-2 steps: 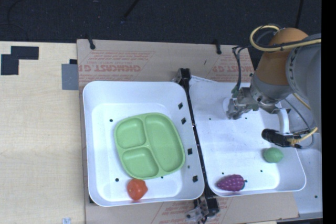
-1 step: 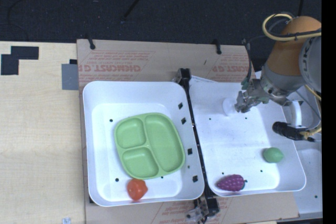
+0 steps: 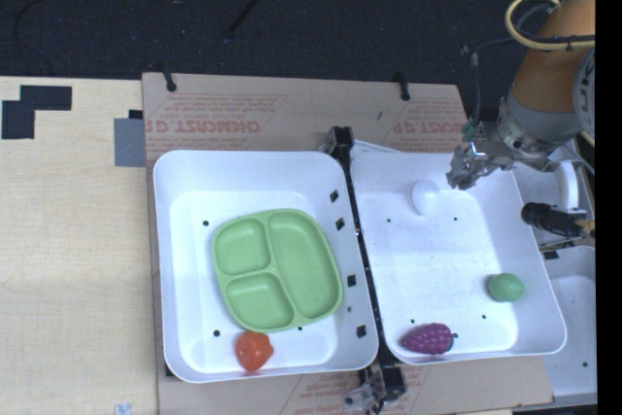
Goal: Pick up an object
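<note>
My tool (image 3: 466, 172) hangs over the far right corner of the right bin (image 3: 544, 306), low above its rim, with my grey arm (image 3: 544, 102) and its orange band rising behind it to the right. I cannot tell from this view how the tool is set, and nothing shows in its grasp.

Just to the left of the tool, slightly nearer the camera, a small white object (image 3: 426, 197) lies on the floor of the bin, close to the tool but apart from it. Well in front of the tool, toward the bin's near side, sits a green ball (image 3: 505, 287) by the right wall. A purple bunch of grapes (image 3: 428, 338) lies at the near edge, further left.

Far to the tool's left, across the divider, the left bin (image 3: 185, 209) holds a green sectioned plate (image 3: 277, 269). An orange-red object (image 3: 254, 351) lies just in front of the plate.
</note>
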`<state>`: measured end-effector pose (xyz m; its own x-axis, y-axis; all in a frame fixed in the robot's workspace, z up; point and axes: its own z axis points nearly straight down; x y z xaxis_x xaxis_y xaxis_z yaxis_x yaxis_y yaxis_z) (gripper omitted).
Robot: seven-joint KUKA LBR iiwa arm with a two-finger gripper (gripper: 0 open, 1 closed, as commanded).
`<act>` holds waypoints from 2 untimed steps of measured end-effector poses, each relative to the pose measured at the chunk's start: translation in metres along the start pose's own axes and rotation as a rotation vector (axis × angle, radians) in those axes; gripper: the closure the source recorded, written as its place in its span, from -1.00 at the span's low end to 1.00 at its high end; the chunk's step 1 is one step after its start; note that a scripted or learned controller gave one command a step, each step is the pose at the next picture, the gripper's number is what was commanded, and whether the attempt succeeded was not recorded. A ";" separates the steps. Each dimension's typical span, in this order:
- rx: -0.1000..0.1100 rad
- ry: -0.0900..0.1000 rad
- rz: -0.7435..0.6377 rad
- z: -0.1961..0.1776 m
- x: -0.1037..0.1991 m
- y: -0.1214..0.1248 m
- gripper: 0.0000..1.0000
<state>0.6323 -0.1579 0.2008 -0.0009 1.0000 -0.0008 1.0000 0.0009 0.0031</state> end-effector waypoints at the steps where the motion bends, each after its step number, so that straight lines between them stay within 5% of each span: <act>1: -0.001 0.000 0.000 -0.063 -0.003 -0.004 1.00; 2: 0.006 0.003 -0.003 -0.067 0.046 -0.016 1.00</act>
<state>0.6159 -0.1120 0.2676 -0.0039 1.0000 0.0017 1.0000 0.0039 -0.0028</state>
